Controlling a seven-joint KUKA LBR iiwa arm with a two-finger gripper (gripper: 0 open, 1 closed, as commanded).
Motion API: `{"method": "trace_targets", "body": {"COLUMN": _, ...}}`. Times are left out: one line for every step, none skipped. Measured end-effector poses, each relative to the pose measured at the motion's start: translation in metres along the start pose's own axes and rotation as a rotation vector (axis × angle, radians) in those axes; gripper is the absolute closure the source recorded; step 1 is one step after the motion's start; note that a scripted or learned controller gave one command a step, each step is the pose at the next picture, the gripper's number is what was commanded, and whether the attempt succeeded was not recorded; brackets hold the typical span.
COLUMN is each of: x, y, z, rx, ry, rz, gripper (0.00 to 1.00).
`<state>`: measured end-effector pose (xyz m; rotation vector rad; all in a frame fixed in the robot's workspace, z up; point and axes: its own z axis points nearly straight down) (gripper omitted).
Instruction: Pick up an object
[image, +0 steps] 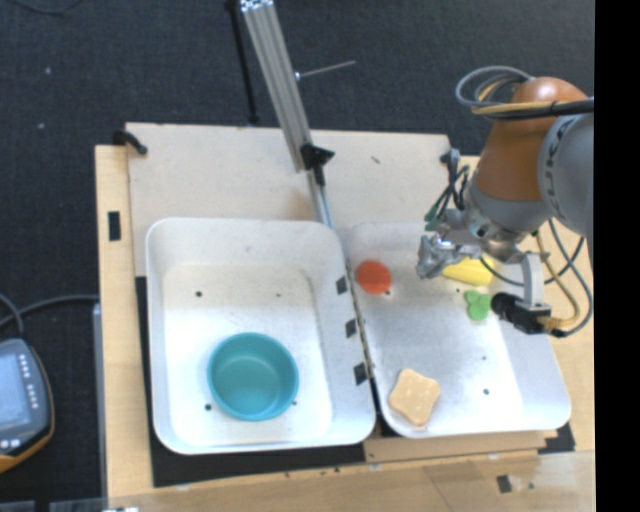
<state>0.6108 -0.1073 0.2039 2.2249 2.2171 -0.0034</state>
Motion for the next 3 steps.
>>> {"method": "trace_targets", "body": {"x": 0.048, "y": 0.016, "z": 0.001, "rx": -0.003, "ry": 0.003, "rz": -0.01, "gripper": 1.0}}
{"method": "trace_targets", "body": {"x": 0.104, "y": 0.029, "z": -0.02, "rx": -0.005, "ry": 0.004, "rz": -0.012, "gripper": 1.0}}
{"method": "trace_targets", "body": {"x": 0.157, "y": 0.051, "z": -0.03, "rx": -0.002, "ry": 0.003, "rz": -0.008, "gripper": 1.0}}
